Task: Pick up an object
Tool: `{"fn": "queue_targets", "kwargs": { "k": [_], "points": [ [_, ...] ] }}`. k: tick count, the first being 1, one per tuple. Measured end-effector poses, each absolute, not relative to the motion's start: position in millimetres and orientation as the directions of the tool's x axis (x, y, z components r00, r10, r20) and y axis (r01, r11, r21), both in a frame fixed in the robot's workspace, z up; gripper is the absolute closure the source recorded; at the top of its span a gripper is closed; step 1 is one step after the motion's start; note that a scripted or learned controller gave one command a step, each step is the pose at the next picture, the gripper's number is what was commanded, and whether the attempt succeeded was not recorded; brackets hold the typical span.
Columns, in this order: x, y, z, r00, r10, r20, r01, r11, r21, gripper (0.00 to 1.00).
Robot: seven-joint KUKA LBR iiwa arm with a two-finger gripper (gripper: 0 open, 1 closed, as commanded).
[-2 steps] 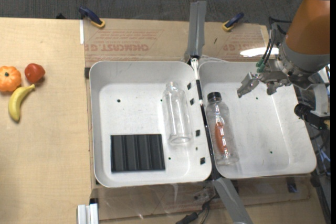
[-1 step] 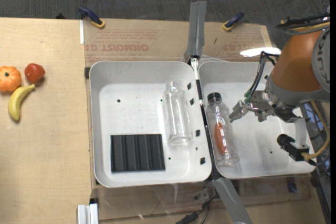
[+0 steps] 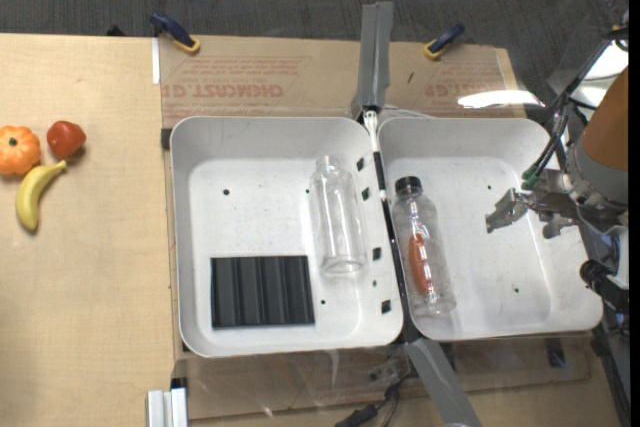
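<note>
My hand (image 3: 503, 212) hovering over right bin (image 3: 500, 315).
Fingers spread, gripping nothing; capped bottle (image 3: 420, 245) lying apart by the bin's left wall.

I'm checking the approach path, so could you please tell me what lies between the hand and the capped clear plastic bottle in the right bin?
In the camera view, only bare white bin floor separates the hand from the black-capped clear plastic bottle.

Clear glossy plastic bottles (image 3: 337, 215); smooth white plastic bins (image 3: 190, 245); matt cardboard (image 3: 250, 80).
</note>
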State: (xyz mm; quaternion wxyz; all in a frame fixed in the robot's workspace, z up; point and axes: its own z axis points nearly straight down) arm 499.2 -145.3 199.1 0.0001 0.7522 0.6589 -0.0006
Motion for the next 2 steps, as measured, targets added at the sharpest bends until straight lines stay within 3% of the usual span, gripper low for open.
{"fn": "queue_targets", "kwargs": {
  "k": [1,2],
  "points": [
    [477.8,-118.9,245.7,0.423,0.906,-0.002,0.906,-0.423,-0.001,0.0],
    [476.5,-96.0,170.5,0.637,0.771,-0.003,0.771,-0.637,-0.005,0.0]
  ]
}}
